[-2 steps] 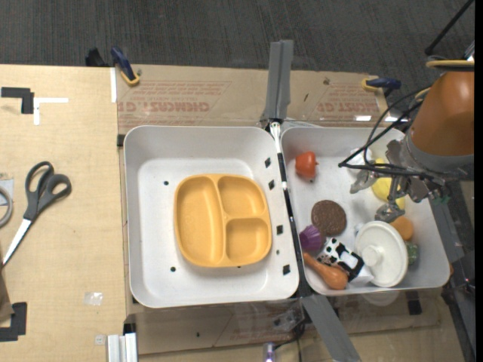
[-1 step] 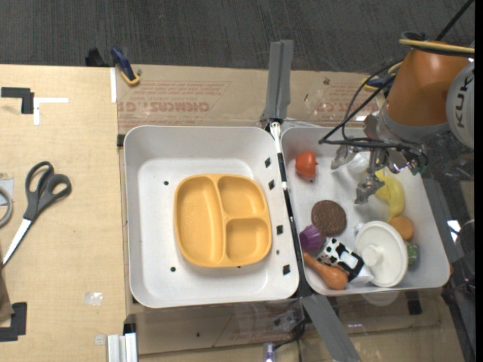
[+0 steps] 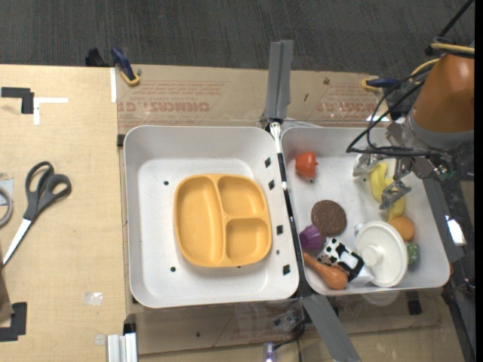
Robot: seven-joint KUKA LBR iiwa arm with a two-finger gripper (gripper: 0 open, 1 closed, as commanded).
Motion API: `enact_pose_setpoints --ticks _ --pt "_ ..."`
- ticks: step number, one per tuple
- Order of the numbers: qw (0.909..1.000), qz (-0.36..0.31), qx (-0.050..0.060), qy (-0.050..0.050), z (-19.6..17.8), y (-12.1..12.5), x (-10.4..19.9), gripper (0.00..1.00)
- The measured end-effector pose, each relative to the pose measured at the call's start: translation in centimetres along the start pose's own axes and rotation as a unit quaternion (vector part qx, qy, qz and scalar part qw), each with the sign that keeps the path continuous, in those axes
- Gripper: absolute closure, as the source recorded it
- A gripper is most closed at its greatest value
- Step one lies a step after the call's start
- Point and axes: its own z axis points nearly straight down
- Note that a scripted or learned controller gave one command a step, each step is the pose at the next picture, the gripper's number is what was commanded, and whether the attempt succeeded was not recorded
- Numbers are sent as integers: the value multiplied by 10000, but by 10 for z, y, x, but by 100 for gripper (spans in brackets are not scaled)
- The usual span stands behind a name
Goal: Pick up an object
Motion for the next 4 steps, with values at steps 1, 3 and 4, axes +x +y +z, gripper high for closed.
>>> enact_pose_setpoints --ticks 1,3,4 --pt "10000 82 -15 5 1 0 21 0" --pt "10000 87 2 -29 -11 -1 19 0" --pt "9979 641 -51 62 3 0 6 0"
